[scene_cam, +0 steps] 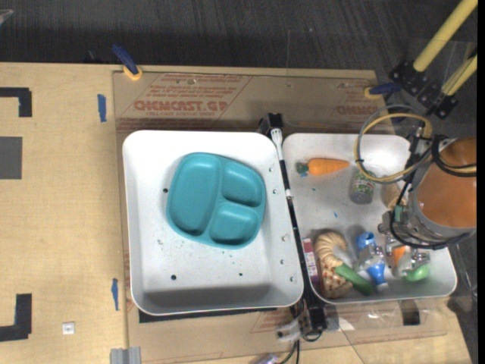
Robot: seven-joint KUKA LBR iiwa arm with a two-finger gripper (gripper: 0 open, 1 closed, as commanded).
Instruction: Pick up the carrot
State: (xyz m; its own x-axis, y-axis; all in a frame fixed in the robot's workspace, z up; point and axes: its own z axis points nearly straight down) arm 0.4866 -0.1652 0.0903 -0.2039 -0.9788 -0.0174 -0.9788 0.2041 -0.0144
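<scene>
The carrot (327, 167) lies on its side near the far edge of the right bin (333, 196), its green end toward the left bin (151, 203); the gripper (398, 258) is low in the near right corner of the same bin, well apart from the carrot, above a heap of small toys (364, 268); whether it is gripping or released I cannot tell; a teal divided plate (216, 199) rests in the left bin

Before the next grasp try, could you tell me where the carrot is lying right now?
The carrot lies in the right bin, near its far left corner, just left of a small grey cylinder and apart from the toy pile at the near edge.
</scene>
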